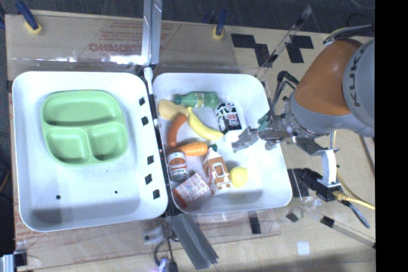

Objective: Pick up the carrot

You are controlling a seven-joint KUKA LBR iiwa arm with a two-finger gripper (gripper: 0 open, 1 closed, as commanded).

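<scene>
The gripper [245, 139] of the grey-and-orange arm [331, 89] hangs over the right-hand white bin [275, 191], reaching in from the right side of the bench, and nothing is seen between its fingers; whether they stand apart or together cannot be told from this slanted overhead view. The carrot [194, 150] lies in the same bin, to the left of the gripper and slightly nearer the camera, its long axis running close to left-right across the picture, with the thick end toward the divider between the two bins. It sits in a crowd: a can with a red label [178, 165] touches or nearly touches its left end, a small orange carton [218, 175] lies just beside its right end, a banana [203, 126] curves just above it, and a reddish sausage-shaped piece [176, 128] slants near its upper left. A lemon [238, 176] rests near the bin's right front. The left bin [25, 200] holds a green sectioned tray [85, 126], well apart from the action. Judging from this layout, the coming move calls for a short travel leftward, with the fingers likely best set across the carrot's narrow width, the neighbours leaving little room.
</scene>
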